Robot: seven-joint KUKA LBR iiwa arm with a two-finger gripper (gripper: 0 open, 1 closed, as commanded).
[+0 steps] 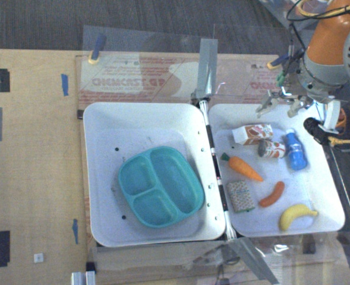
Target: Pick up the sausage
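The sausage lies in the right bin, in the part toward its near edge, a little to the right of the middle. It rests flat and at a slant, one end higher than the other. The gripper hangs above the far edge of this bin, near the far right corner, and I cannot tell how the jaws stand, because they look small and blurred from here. I think the arm has not begun the descent, since the gripper is well apart from the sausage.

Around the sausage there is some free floor. A banana lies near it toward the near right corner, a grey sponge just beside it on the left, and a carrot further in toward the centre. A blue bottle, a small can and a carton sit nearer the far edge, between the gripper and the sausage. The approach probably must come from above, with the fingers across the short width of the sausage. The left bin holds a teal divided plate.
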